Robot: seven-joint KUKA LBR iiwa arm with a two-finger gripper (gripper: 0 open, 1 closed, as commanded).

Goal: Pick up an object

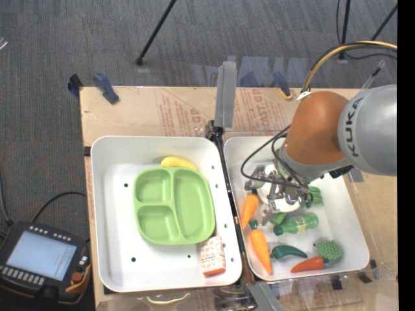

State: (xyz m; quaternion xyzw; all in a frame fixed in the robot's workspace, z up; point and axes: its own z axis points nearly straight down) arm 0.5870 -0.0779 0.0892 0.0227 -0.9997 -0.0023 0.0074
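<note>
In the right bin (358, 229), the near edge is crowded: two carrots (260, 250), a red pepper (307, 264), a dark green pepper (287, 252), one broccoli (329, 249). Behind them lies one green bottle (297, 224), just under the gripper (283, 201); its opening I cannot tell. The left bin (104, 238) has one green plate (174, 206), one carton (213, 256), one banana (177, 163), with free floor near its left wall.

Single fixed camera above bench (162, 109), looking down at slant on both bins (110, 238).
</note>
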